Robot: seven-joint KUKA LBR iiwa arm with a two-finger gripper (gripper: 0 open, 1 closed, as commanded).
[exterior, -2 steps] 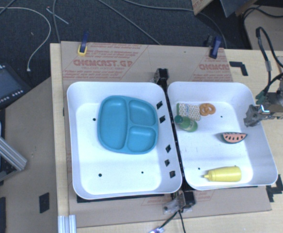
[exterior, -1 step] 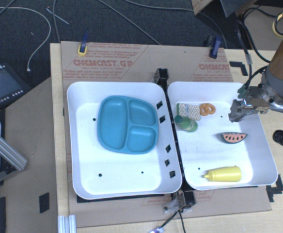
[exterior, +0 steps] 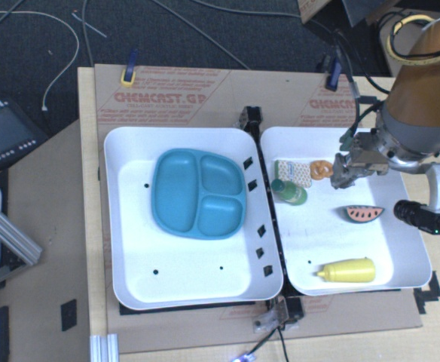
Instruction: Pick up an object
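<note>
- The gripper (exterior: 343, 173) hangs over the upper middle of the right bin (exterior: 408, 270), carried by the grey arm (exterior: 420, 89) that enters from the right edge of the view.
- Jaw state: the view does not resolve whether the jaws are spread or pressed together, and nothing is seen between them.
- Candidate objects, placed relative to the jaws: an orange pretzel-like piece (exterior: 321, 170) lies just to their left, almost touching; a patterned white packet (exterior: 293, 173) lies further left; a green bottle-shaped item (exterior: 288, 192) lies left and slightly nearer the camera.
- A watermelon slice (exterior: 364, 213) lies just below and to the right of the jaws; a yellow mustard bottle (exterior: 346, 271) lies well below them on its side, near the front rim of the bin.
- The left bin (exterior: 129, 262) holds a blue divided plate (exterior: 200, 193), well apart from the jaws across the divider.
- Step in hand, as a judgement: the approach phase, with the tool positioned over the cluster and no object yet secured.
- Next move, as a judgement: a target must be settled, most plausibly the pretzel-like piece or the watermelon slice, and the jaws centred over it, lowered and closed.
- Risk: the three left-hand items lie close together, so a descent there may nudge a neighbour.
</note>
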